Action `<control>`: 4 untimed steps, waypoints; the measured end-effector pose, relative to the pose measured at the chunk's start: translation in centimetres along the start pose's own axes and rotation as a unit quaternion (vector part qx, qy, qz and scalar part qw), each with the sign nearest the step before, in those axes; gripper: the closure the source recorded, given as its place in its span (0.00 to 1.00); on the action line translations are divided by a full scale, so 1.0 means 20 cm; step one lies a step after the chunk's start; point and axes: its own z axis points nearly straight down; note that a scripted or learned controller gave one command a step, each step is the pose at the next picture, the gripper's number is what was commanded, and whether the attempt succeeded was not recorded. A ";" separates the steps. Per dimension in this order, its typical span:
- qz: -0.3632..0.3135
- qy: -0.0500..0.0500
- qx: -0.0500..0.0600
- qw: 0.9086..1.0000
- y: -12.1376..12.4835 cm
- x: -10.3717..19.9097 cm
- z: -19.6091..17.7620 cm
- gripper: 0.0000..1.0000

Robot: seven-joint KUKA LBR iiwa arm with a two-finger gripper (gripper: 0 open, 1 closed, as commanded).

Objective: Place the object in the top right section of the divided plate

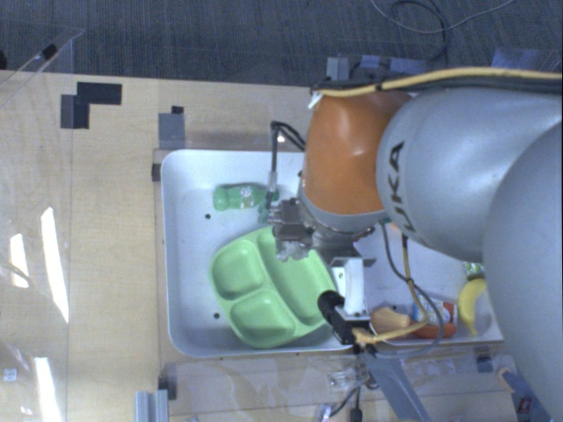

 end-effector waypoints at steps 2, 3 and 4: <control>-0.078 0.004 -0.007 0.997 0.07 0.19 0.74 1.00; -0.043 0.000 -0.004 0.999 0.23 0.02 -0.35 1.00; 0.042 -0.001 0.002 0.999 0.11 0.31 0.10 1.00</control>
